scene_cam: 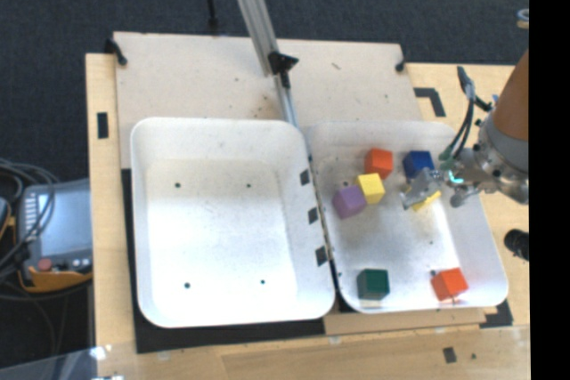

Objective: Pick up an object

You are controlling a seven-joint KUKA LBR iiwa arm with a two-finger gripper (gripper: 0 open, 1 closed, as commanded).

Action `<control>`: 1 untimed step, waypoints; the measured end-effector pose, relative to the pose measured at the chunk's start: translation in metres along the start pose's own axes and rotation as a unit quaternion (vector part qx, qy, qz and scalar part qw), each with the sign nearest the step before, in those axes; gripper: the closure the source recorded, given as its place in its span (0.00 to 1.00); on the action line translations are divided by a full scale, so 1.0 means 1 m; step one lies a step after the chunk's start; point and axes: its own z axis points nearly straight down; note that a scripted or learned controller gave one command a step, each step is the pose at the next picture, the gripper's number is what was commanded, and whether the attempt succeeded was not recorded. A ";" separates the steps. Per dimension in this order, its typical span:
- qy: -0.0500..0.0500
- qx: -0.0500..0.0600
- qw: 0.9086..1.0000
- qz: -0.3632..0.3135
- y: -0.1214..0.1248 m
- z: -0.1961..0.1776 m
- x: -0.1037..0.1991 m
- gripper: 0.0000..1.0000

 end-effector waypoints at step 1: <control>0.000 -0.002 1.000 0.001 0.001 -0.002 0.000 0.00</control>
